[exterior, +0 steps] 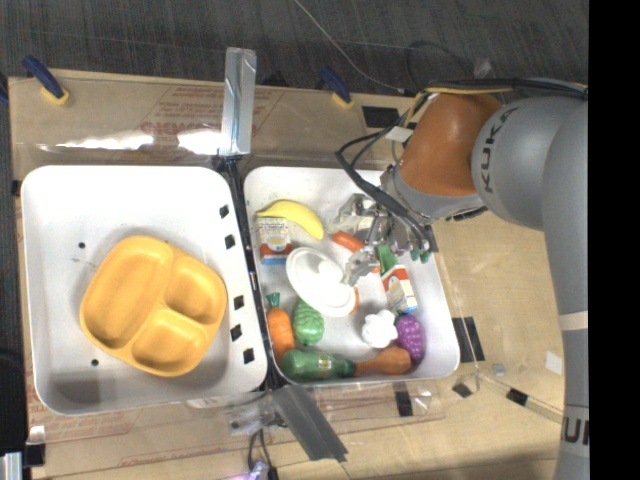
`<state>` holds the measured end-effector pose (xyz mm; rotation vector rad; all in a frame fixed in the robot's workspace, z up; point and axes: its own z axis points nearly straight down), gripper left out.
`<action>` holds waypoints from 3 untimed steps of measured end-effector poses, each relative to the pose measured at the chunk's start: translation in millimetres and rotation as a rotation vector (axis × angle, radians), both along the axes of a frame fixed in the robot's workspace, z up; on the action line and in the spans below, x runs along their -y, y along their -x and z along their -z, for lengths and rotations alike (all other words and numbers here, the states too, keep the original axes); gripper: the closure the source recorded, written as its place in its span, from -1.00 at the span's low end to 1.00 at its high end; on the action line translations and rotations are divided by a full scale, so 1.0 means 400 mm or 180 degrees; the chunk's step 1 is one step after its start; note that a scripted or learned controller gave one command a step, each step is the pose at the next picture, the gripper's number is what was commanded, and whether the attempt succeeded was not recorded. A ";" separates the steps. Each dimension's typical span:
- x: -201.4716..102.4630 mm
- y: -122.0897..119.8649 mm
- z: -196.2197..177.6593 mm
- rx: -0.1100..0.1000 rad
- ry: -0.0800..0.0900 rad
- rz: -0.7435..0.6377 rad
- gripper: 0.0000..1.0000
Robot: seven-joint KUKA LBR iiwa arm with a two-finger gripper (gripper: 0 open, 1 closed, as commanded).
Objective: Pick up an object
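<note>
The right bin (pixel 430 298) holds several toy foods: a yellow banana (pixel 292 214), a white plate (pixel 318 281), a small can (pixel 274 236), a green pepper (pixel 308 324), an orange carrot (pixel 279 330), a green bottle (pixel 318 365), a white garlic-like piece (pixel 379 328) and purple grapes (pixel 410 336). My gripper (pixel 372 253) hangs low over the bin's middle, just right of the plate and above a small orange and green piece (pixel 386 259). From this angle I cannot make out whether anything sits between its fingers.
The left bin (pixel 50 218) holds a yellow divided tray (pixel 152 304). A metal divider clamp (pixel 239 98) stands between the bins at the back. The grey arm with its orange band (pixel 445 148) covers the right bin's far right corner.
</note>
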<state>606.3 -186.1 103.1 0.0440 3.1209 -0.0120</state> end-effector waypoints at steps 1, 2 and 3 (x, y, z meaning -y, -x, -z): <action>0.054 0.019 0.002 -0.0001 -0.0015 -0.0227 -1.00; -0.053 0.006 0.004 -0.0021 -0.0016 0.0329 -1.00; 0.040 0.078 -0.008 -0.0047 -0.0027 0.0430 -1.00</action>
